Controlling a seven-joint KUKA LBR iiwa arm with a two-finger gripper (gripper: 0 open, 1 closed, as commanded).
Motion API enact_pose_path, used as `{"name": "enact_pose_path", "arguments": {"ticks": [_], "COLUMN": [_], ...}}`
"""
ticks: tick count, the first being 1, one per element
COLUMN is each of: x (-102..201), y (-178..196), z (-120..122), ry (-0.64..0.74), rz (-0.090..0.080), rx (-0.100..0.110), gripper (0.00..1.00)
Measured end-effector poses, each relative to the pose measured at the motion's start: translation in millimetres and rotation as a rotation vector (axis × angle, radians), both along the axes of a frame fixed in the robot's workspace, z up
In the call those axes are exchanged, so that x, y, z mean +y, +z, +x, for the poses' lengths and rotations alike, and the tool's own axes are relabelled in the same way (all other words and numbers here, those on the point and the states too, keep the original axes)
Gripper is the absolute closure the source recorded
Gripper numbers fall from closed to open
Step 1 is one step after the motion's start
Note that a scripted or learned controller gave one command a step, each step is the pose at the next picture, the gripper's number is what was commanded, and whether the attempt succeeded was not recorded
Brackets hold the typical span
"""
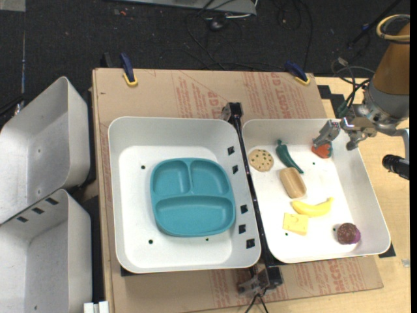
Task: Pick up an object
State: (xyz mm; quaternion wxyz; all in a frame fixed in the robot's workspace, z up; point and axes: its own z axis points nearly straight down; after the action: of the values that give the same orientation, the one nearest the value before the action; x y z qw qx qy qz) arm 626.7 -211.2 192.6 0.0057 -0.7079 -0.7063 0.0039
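The two-finger gripper [340, 134] hangs over the upper right corner of the right-hand shallow white bin [373, 194], its grey fingers spread apart, one at the left near a small red-orange object [321, 150] and the other at the right by the bin's rim. Nothing lies between the fingers; the red-orange piece sits just below and left of the nearer fingertip, close to it, and contact cannot be judged from this slant. Above the gripper rises the grey wrist with its orange band [395, 64].

Further into the same bin lie a dark green pepper-shaped toy [287, 155], a round tan cookie with dark chips [261, 160], a tan bread-roll-shaped piece [293, 182], a yellow banana-shaped toy [312, 207], a yellow cheese-like wedge [296, 223] and a dark purple round object [347, 233]. The left-hand white bin [124, 194] holds a teal sectioned plastic plate [193, 197]. Both bins rest on a brown cardboard-covered surface [195, 93].

The step in hand appears to be the approach to a grasp, with the red-orange object the likeliest target. The next move calls for shifting the gripper slightly left so that the object falls between the fingers, descending, then closing; the bin's corner wall leaves little room for the outer finger.
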Motion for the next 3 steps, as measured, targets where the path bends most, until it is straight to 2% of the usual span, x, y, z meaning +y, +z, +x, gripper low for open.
{"name": "enact_pose_path", "arguments": {"ticks": [1,2,3], "x": [1,1,-1], "y": [10,-33,-95], "z": [3,4,7], "ry": [0.004,0.003,0.005], "rz": [-0.003,-0.003,-0.003], "rx": [-0.014,-0.011,-0.012], "gripper": [0.0,0.0,0.0]}}
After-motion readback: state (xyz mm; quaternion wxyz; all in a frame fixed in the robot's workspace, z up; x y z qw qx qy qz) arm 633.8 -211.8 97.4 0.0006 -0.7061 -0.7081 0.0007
